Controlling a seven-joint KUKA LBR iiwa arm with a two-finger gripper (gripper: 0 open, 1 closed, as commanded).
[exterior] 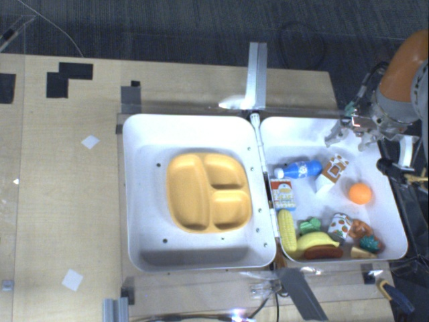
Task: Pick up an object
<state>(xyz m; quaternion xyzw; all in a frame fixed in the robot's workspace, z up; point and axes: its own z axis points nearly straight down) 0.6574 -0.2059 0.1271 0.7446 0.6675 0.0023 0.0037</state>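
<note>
Yellow plastic shows first along the near edge of the right bin (399,228): a corn cob (287,229) stands in the near left corner, a banana (316,241) lies beside it over a dark red sausage-like piece (323,251), and a green toy (310,225) sits just behind. Toward the near right corner there is a cluster of small brown, white and orange pieces (352,229); their markings are too small to read. Further in, a red-and-white carton (282,196) lies against the left wall, its print illegible, and an orange ball (360,193) rests near the right wall. Beyond them lie a blue-and-white bottle (299,170) and a brown-and-white box (335,168), labels unreadable. In the left bin (144,200), a yellow divided tray (208,192) fills the middle. The gripper (350,135) hangs over the far right corner of the right bin, its fingers spread apart with nothing between them.
</note>
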